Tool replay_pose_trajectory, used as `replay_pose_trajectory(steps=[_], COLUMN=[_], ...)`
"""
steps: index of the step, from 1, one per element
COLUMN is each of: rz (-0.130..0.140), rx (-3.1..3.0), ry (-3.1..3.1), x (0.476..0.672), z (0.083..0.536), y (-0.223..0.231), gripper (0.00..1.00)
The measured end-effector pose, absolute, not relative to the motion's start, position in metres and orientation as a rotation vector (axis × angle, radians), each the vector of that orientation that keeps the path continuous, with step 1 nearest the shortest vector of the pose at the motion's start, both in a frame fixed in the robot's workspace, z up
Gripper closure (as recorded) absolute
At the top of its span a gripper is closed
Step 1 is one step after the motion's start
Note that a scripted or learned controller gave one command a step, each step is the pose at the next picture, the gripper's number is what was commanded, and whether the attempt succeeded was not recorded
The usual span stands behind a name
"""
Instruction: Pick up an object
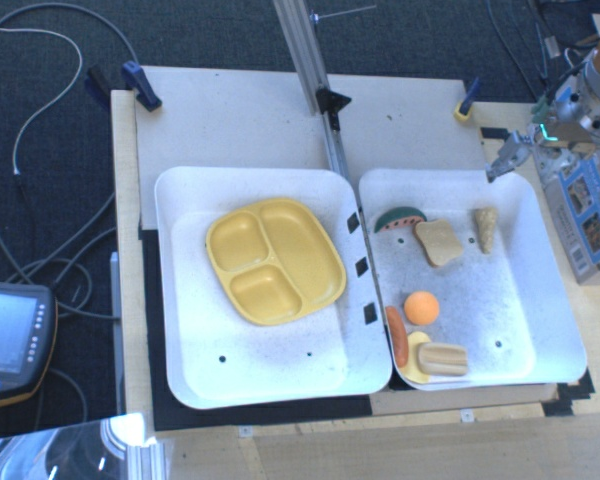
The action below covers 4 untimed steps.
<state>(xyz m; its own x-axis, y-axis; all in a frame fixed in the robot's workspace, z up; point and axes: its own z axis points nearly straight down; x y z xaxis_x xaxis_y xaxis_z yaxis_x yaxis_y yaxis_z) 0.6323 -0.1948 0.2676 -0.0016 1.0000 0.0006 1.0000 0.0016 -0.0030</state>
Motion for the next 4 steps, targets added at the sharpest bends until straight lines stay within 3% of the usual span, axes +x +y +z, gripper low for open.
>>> replay_pose_trajectory(steps=[3,4], rz=[0.007,-0.002], rx=[-2.215,-2.219], ry=[-2.217,-2.224], x=[0.635,0.637], z=[0.109,0.125], y=[-0.181,-0.181], gripper=[0.0,1.0])
